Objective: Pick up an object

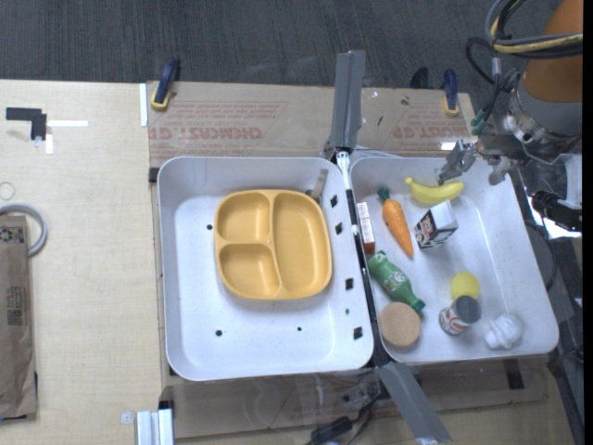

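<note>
My gripper [456,167] hangs over the far side of the right bin [519,248], just above the right end of a yellow banana [434,191]. Nothing shows between it and the banana. Near the banana lie an orange carrot [397,226] and a small black-and-white carton [435,224]. Further forward are a green bottle [394,279], a round brown disc [400,324], a yellow ball-like fruit [465,285], a small can [458,317] and a white crumpled object [503,331].
The left bin [185,276] holds a yellow divided plate [273,245]. A slim red-and-white packet [365,227] lies against the divider between the bins. Cardboard and clamps line the back edge. A brown bag [14,304] lies on the bench at far left.
</note>
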Controlling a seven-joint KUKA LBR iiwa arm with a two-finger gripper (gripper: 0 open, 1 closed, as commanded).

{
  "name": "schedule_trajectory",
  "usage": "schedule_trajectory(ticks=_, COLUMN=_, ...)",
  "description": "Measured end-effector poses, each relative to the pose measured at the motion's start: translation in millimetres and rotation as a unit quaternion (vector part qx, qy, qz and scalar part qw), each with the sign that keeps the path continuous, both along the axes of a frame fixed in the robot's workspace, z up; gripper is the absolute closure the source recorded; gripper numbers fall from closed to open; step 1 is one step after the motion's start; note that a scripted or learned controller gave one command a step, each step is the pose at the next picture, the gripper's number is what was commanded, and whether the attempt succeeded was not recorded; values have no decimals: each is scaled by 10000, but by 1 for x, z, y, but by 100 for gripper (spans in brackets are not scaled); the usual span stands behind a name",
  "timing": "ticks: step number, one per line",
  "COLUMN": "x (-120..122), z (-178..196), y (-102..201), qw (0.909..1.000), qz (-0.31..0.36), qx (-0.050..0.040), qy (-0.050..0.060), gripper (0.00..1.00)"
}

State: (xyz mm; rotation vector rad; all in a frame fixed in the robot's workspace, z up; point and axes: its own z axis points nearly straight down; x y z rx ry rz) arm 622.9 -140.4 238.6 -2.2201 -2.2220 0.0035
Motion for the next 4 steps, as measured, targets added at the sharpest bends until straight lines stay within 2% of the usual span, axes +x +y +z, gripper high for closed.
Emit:
schedule_trajectory(ticks=1, x=0, z=0, y=0, qw=10000, qz=0, qx=0, qy=0, gripper=0)
schedule_trajectory(ticks=2, x=34, z=-135, y=30, qw=9997, qz=-264, qx=-5, qy=-15, gripper=0)
schedule_trajectory(ticks=3, x=-10, z=-47, y=55, qw=9998, qz=180, qx=-1, qy=-8, gripper=0)
schedule_trajectory(ticks=4, x=-23, z=-147, y=-18, qw=9973, qz=730, qx=0, qy=-10, gripper=0)
